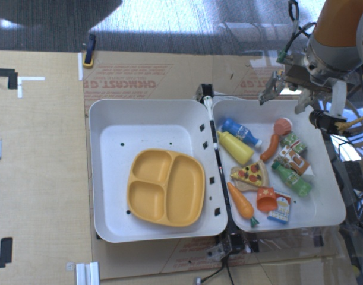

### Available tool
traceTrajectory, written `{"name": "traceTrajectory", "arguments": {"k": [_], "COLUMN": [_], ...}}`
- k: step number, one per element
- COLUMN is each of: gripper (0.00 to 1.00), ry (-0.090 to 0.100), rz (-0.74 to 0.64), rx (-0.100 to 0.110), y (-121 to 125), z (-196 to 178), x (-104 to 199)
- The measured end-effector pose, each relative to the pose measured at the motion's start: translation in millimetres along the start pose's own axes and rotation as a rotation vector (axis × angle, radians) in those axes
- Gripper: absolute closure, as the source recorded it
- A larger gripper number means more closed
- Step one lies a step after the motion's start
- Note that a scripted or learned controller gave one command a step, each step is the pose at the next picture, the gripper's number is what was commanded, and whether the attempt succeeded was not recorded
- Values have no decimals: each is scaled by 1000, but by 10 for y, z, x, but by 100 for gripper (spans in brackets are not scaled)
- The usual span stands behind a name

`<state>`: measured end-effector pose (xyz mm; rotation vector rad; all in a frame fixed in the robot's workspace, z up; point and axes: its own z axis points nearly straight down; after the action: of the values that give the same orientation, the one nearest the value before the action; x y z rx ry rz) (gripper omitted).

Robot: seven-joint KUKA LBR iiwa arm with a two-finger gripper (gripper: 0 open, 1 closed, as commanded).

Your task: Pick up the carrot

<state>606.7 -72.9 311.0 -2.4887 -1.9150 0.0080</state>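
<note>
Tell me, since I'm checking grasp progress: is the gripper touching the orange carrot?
Apart. The camera view shows the gripper up over the right white bin's far edge, while the orange carrot lies near its front left, with other toys between them.

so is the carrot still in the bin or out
In the bin. The carrot lies flat in the right bin near its front left corner, beside the pizza slice; the gripper is apart from it.
</note>
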Motion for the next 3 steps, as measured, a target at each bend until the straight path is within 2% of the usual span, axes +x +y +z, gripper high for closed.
{"name": "traceTrajectory", "arguments": {"k": [1, 2, 3], "gripper": [100, 100, 100], "ry": [-7, 0, 5], "rz": [-7, 125, 401], "rx": [0, -5, -11], "y": [9, -413, -1347], "z": [-78, -1411, -2173], "x": [-12, 356, 521]}}
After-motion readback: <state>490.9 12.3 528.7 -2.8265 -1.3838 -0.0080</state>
